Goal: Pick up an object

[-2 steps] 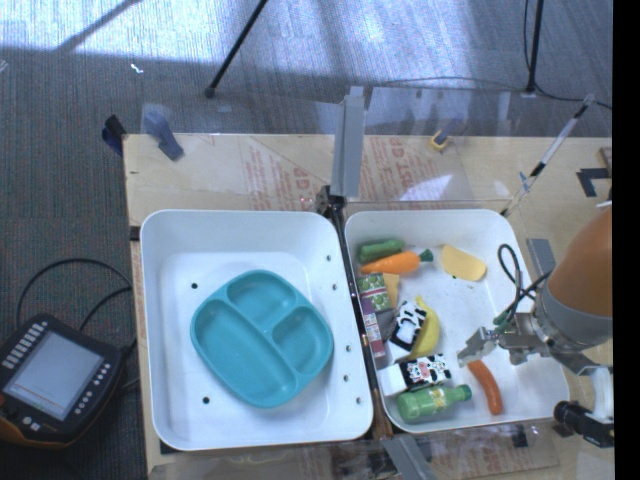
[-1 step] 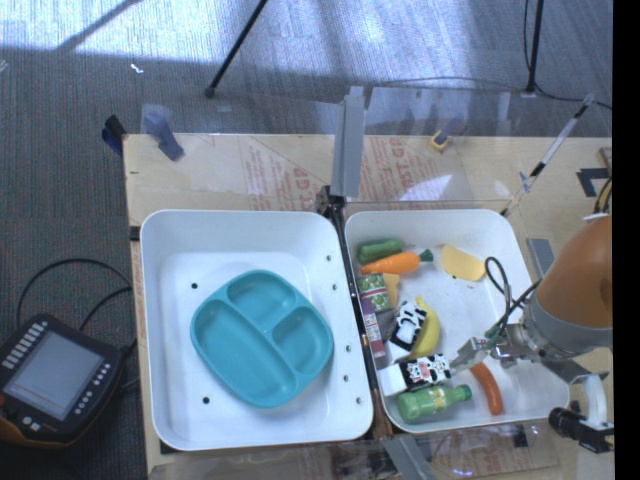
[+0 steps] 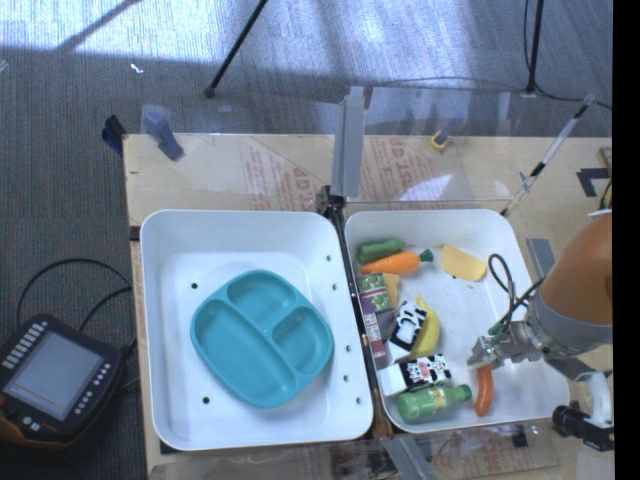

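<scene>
My gripper (image 3: 487, 354) hangs low over the front right of the right bin (image 3: 505, 230), directly above the upper end of a small red-orange sausage-shaped toy (image 3: 483, 392). Whether the toy sits between the fingers I cannot tell. Left of it lie a green bottle (image 3: 432, 402), a cow-patterned carton (image 3: 424, 371), a banana (image 3: 429, 330) and a black-and-white cow toy (image 3: 407, 324). Further back are a carrot (image 3: 398, 262), a green pickle (image 3: 381, 249) and a yellow wedge (image 3: 464, 262).
The left bin (image 3: 160, 268) holds a teal divided plate (image 3: 261, 337). A flat labelled packet (image 3: 372, 313) lies along the right bin's left wall. A black cable (image 3: 503, 280) loops above the gripper. A teach pendant (image 3: 55, 376) sits on the floor at left.
</scene>
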Robot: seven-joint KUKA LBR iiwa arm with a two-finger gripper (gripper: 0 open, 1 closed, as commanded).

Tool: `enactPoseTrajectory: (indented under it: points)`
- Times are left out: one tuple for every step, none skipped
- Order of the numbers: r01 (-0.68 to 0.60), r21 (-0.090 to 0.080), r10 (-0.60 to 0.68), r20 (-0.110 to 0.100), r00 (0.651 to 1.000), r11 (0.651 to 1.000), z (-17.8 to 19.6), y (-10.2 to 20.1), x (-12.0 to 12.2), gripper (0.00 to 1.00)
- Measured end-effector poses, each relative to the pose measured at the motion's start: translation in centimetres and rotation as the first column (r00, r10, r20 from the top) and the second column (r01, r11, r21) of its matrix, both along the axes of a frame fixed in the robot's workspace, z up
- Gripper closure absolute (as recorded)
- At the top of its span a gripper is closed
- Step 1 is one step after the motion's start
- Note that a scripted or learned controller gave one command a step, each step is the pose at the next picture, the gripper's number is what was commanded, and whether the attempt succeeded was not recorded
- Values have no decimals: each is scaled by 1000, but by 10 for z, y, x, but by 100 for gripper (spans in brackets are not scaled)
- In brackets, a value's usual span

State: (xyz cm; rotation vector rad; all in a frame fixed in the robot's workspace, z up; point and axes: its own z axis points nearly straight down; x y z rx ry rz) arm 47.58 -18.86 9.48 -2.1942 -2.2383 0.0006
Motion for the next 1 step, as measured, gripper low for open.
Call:
enactPoseTrajectory:
  points:
    - [-183, -3, 183, 3, 983, 983, 128, 83, 22, 100]
